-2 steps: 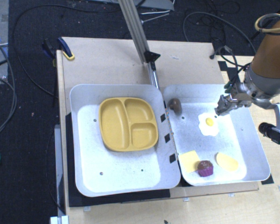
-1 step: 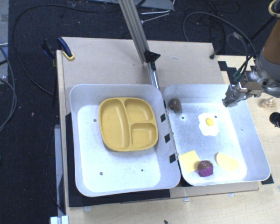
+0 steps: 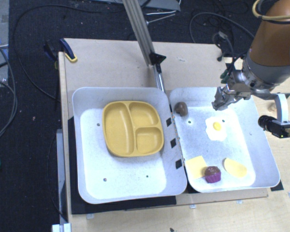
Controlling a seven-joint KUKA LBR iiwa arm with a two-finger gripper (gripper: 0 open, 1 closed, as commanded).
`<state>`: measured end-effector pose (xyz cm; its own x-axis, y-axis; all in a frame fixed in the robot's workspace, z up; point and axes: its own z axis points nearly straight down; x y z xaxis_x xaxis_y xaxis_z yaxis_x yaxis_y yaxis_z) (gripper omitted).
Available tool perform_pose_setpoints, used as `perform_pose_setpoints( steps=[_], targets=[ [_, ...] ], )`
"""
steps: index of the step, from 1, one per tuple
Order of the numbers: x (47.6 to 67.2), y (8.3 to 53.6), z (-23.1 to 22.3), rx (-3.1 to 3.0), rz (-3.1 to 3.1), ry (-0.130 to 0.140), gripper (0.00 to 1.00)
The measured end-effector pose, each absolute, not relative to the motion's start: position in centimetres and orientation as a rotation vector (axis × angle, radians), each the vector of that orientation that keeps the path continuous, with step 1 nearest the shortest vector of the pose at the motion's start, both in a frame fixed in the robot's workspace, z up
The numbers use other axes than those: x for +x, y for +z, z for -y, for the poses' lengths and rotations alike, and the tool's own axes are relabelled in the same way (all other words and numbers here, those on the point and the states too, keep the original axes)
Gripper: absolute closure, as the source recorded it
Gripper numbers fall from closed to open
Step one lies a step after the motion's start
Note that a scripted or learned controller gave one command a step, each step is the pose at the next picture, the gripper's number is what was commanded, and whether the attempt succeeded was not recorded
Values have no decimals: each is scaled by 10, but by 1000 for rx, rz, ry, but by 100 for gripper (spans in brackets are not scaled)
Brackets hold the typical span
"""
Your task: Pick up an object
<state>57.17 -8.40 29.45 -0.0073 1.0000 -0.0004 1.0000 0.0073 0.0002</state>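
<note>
clearly the gripper (image 3: 221,104) hung above the fried egg (image 3: 216,129), whether its fingers were apart unclear, and that flat, probably light toy wanted an edge pinch.

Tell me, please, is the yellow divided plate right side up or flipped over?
Right side up: the yellow divided plate shows its three hollow compartments facing upward.

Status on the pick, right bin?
Gripper hovering over right white bin, nothing held. White-and-yellow toy fried egg just below it, untouched. Brown round toy off to the side, not blocking.
</note>
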Motion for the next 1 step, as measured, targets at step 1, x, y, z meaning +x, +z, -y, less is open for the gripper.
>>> perform_pose_setpoints(
  steps=[1],
  targets=[
    [572, 277, 42, 2216, -2230, -2, 100]
  ],
)
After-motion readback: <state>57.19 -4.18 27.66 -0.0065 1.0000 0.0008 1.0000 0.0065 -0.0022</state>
